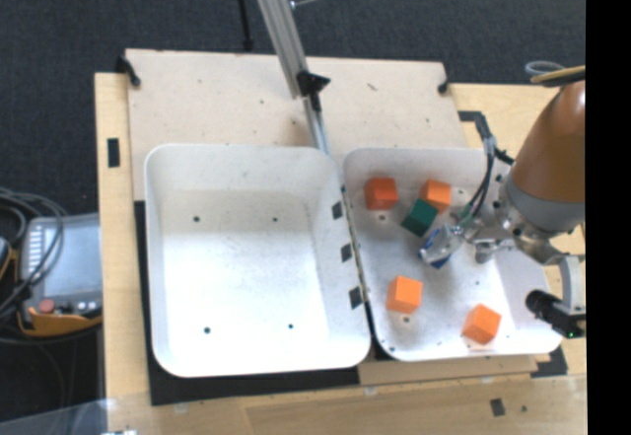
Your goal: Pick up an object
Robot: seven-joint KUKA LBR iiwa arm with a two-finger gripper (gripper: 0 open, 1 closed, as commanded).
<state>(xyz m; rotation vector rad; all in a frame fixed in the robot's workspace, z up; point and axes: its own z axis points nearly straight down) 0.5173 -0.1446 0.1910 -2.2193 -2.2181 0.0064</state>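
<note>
Camera view, read left to right. The left bin (246,255), a shallow white tray with rounded corners and a faintly speckled floor, lay beside the right bin (370,325), the two touching along a shared inner rim, probably so that objects could be carried from one to the other. A ribbed metal rail (278,14) ran down from the top to the junction of the bins.

The right bin held the graspable objects: an orange cube (382,193) near its upper left, a second orange cube (403,294) lower down, a dark green block (420,218) at centre, a small orange block (437,193) just above it, and another orange cube (481,324) near the lower rim. All appeared matte, hard-edged and well apart, apart from the green and small orange blocks, which sat near each other.

The gripper (439,251) stood low over the bin floor just below the green block, tilted leftward from the arm (552,162); whether its fingers were apart or together could not be told. Nothing was visibly held. The green block was judged the likeliest target, being nearest.
</note>
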